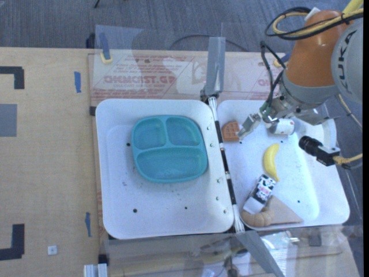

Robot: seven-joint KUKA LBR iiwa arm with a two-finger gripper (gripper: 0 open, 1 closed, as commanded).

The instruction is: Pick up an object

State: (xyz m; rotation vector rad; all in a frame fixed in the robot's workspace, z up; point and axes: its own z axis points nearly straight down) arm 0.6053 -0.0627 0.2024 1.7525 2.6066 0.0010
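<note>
Yellow banana [271, 161] lies in right bin [323, 212]; end effector [249, 124] above waffle [230, 131].

— What lay beyond the bench?
— Grey carpet [173, 4] ran along its far edge.
— And the benchtop [46, 154]?
— Pale wood, black tape marks [16, 77] and blue tape strips [77, 81] near its left edge.

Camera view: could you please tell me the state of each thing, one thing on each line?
Teal plate: right way up in the left bin.
Banana: lying flat in the right bin.
Cow-print bottle: lying on its side.
Waffle piece: flat, by the divider.
Cone: lying at the near wall.
Hand: low over the right bin, holding nothing.
</note>
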